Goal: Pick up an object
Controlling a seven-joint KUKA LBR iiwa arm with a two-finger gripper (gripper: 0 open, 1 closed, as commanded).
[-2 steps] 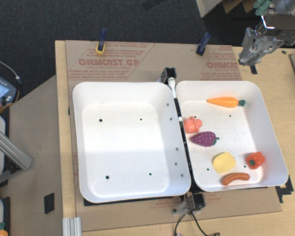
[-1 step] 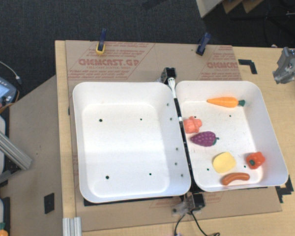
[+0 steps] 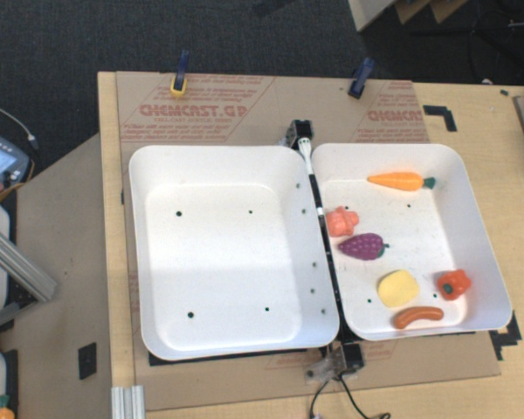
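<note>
The right bin (image 3: 472, 208) holds several toy foods. An orange carrot (image 3: 396, 181) lies near its far side. A pink piece (image 3: 341, 222) sits by the bin's left wall, with a purple bunch of grapes (image 3: 361, 246) just in front of it. Nearer the front lie a yellow lemon-like piece (image 3: 397, 287), a red pepper-like piece (image 3: 453, 284) and a brown sausage (image 3: 417, 317).
The left bin (image 3: 157, 199) stands beside the right one on a cardboard sheet (image 3: 244, 103). Two clamps, yellow-blue (image 3: 181, 74) and blue (image 3: 361, 77), hold the sheet's far edge. A black clip (image 3: 300, 133) sits where the bins meet at the back.
</note>
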